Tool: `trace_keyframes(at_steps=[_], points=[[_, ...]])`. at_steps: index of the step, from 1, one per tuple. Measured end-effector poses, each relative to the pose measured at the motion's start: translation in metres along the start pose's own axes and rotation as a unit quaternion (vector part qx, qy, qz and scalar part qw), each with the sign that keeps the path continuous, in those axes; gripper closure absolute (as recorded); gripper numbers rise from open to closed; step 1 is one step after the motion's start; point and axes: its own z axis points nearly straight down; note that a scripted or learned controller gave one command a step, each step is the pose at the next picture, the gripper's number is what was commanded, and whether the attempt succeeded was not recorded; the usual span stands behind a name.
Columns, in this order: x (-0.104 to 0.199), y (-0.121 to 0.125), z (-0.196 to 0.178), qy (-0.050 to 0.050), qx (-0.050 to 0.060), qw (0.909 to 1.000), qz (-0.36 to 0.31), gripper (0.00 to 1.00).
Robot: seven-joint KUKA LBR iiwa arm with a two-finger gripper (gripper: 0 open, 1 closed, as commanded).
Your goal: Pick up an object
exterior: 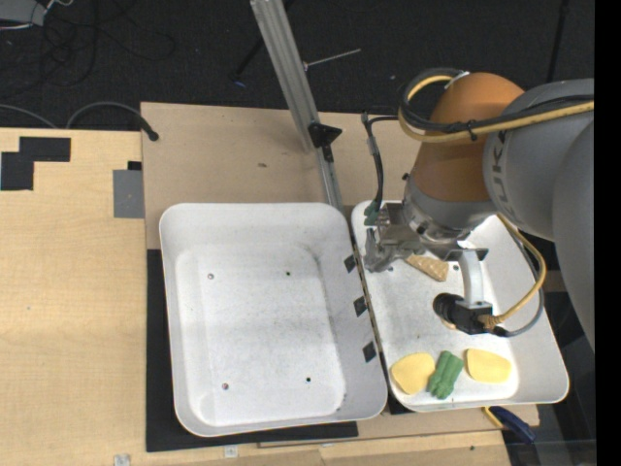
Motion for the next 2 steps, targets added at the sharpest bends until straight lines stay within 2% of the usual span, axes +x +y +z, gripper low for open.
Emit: trace_keyframes(at_steps=[1, 2], points=[[0.042, 0.013, -0.004, 0.000, 0.000, 1.0000, 0.000, 1.00], [0.077, 0.038, -0.013, 0.000, -0.001, 1.0000, 0.000, 1.00]])
